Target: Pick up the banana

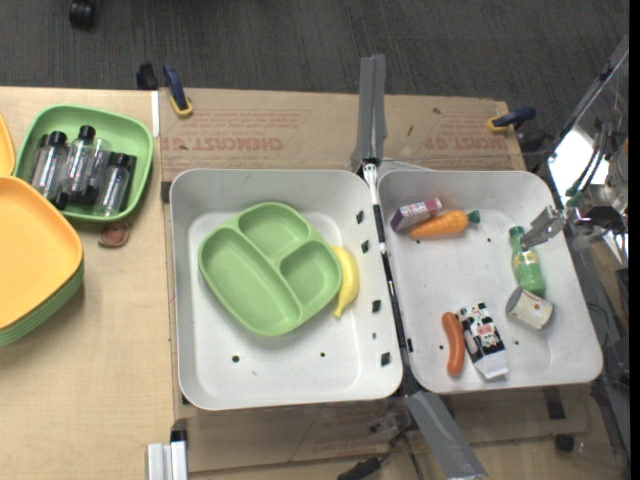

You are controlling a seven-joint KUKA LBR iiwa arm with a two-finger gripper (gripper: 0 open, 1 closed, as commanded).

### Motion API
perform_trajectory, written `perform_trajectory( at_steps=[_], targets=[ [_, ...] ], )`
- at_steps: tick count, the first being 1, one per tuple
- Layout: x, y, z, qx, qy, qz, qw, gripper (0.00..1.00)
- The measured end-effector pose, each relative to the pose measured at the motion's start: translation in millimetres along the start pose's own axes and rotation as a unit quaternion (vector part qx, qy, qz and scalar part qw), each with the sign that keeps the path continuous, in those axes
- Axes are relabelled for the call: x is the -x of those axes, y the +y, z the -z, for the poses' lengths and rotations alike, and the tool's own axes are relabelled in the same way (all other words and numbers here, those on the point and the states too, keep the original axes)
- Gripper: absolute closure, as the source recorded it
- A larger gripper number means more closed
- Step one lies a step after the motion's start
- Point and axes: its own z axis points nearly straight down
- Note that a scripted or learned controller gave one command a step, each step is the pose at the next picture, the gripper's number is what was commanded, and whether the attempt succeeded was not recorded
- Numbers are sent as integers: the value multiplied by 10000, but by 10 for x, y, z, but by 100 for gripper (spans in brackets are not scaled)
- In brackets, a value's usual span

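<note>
Inside the left bin (190, 268), the banana (346, 280) lies against the right edge of a green divided plate (265, 268), touching it. Across the divider, the right bin (570, 358) holds a carrot (440, 226), a small purple packet (416, 211), a green bottle (526, 264), a red sausage (453, 343) and a small carton (485, 336). At this bin's right edge is the gripper (560, 223), well apart from the banana; I cannot tell how wide it stands.
</note>
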Motion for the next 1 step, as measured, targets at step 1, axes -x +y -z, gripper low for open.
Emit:
perform_trajectory(
  at_steps=[1],
  targets=[
    [54,178,-1252,26,38,802,9968,0]
  ],
)
